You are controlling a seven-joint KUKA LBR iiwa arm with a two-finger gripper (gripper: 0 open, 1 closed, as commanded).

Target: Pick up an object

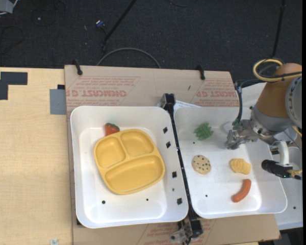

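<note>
One gripper [235, 139] hangs low over the upper right part of the right bin [275, 204], reaching in from the right; it is small and blurred, and whether it is open or closed cannot be told. Nothing can be seen between its parts. The arm [275, 103] behind it is cut off at the right side.

Four small things lie in the right bin, all apart from each other. One green leafy piece [204, 131] sits just left of the gripper. One cookie [201, 164] lies below that, near the divider. One yellow piece [239, 166] lies below the gripper, its shape hard to make out. One sausage [241, 190] lies nearest the front, its long axis slanting from lower left to upper right.

One yellow tray [128, 160] with three compartments lies in the left bin [92, 203]. One red piece [111, 128] is partly hidden behind the tray's far rim.
</note>
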